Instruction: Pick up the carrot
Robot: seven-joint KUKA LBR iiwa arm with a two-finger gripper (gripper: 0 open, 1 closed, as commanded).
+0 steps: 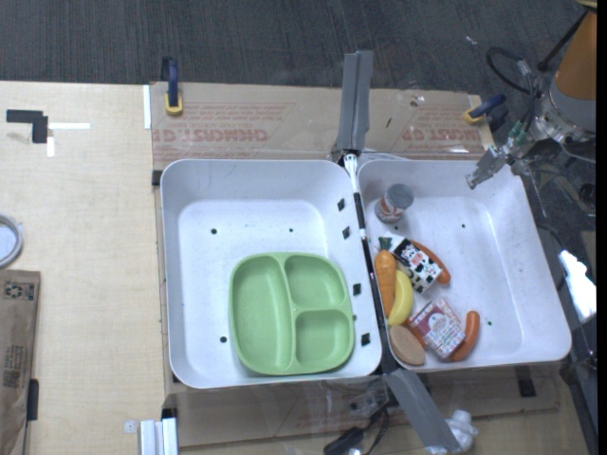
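Carrot [384,275] against right bin's [531,263] left wall, touching banana [402,297]. Gripper [486,171] over bin's far right corner, probably carrying nothing; finger spread unreadable.

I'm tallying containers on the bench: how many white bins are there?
2. The left bin holds a green divided plate. The right bin holds the carrot and other toy food along its left wall.

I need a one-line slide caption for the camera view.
Pincer above the right bin's far edge; carrot lies by the divider beside a banana.
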